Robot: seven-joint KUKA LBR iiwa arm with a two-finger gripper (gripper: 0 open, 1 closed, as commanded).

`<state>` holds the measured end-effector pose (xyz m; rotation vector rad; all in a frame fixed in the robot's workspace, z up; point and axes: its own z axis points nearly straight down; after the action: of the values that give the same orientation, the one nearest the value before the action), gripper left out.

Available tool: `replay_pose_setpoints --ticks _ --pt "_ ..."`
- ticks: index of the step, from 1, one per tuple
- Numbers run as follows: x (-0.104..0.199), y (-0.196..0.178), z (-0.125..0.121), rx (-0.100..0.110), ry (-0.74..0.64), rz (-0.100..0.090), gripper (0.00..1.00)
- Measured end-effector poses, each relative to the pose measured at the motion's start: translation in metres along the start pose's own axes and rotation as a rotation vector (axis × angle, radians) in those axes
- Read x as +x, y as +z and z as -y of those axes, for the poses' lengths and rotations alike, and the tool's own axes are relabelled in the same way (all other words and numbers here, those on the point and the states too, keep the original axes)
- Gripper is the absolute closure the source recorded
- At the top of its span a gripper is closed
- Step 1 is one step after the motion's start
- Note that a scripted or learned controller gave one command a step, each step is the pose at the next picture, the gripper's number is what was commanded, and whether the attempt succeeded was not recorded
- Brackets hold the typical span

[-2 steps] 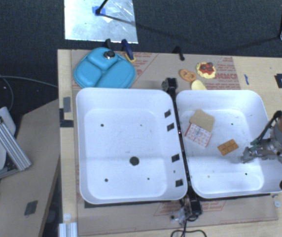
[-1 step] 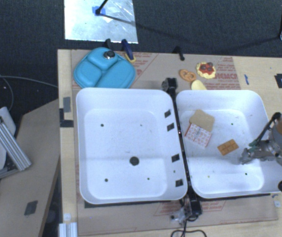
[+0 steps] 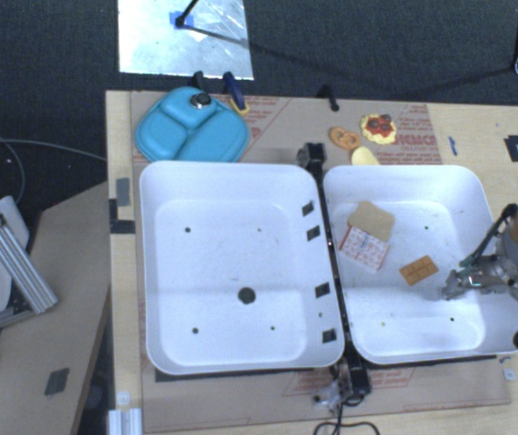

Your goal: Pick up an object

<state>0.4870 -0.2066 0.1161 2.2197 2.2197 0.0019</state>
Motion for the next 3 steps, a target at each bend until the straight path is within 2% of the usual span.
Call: replay_pose_setpoints --ticks 3 --pt "0.0001 -0.0116 -0.0001 0.0 0.0 0.0 1.0"
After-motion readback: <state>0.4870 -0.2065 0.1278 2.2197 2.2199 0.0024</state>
